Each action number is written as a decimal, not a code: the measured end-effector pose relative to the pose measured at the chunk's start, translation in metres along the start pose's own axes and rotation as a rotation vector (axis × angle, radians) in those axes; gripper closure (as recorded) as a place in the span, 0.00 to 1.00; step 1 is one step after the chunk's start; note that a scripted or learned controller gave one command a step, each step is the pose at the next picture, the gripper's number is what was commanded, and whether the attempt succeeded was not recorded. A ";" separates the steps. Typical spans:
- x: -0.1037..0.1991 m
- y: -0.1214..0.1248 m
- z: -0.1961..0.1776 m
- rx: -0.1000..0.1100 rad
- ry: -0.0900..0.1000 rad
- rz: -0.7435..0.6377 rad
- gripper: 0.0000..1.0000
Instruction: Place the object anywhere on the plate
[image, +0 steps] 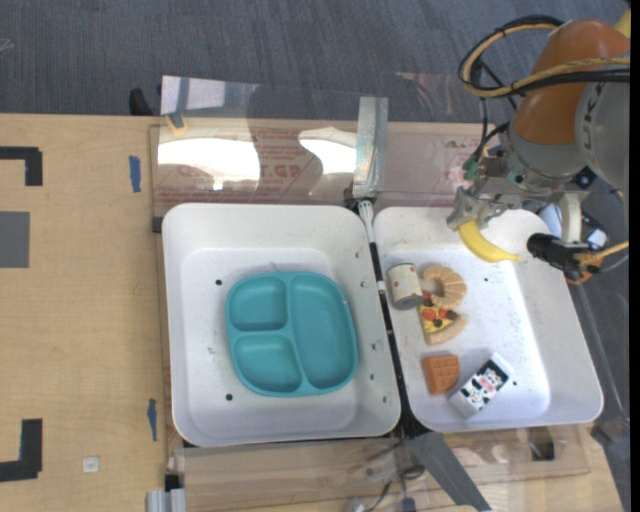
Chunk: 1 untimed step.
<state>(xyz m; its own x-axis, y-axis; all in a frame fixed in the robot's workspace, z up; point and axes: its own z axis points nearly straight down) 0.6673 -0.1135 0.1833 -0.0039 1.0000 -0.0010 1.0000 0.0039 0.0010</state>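
Starting at the near edge, we see the bench (70, 300), a flat tan board with black corner marks and small blue tape strips, carrying two shallow white bins side by side. The left bin (190, 330) has smooth, rounded plastic walls; lying flat in it is the plate (292, 332), a teal, rounded-rectangle tray moulded into three compartments, glossy and bare. The right bin (560, 380) is speckled with small dark marks. Nearest in it lies a small box (479, 386), white with black patches, tilted on its side. Just beside it to the left sits a squarish orange-brown waffle-like piece (440, 372) with a ridged face. Farther in we find a wedge of toy pizza (440, 322) with red and yellow toppings, touching a curved tan croissant-shaped piece (448, 284). To their left stands a short cylindrical can (404, 285), pale with a brown band.

Farther still, near the back of the right bin, is the banana (486, 245), yellow, smooth and curved. It hangs just under the end effector (478, 215), which we see pinching its upper end between its fingers, while the lower tip points right. The arm (565, 95) reaches in from the right, grey with a bulbous orange band above the wrist, cables looping over it, and the wrist pointing down over the bin's back corner. Behind both bins stands a clear, reflective plastic panel (260, 160).
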 end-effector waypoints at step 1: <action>0.064 -0.067 -0.002 0.001 0.003 -0.002 1.00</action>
<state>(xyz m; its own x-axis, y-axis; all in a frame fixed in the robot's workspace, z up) 0.5997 -0.0500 0.1850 -0.0055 1.0000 0.0019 1.0000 0.0055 -0.0002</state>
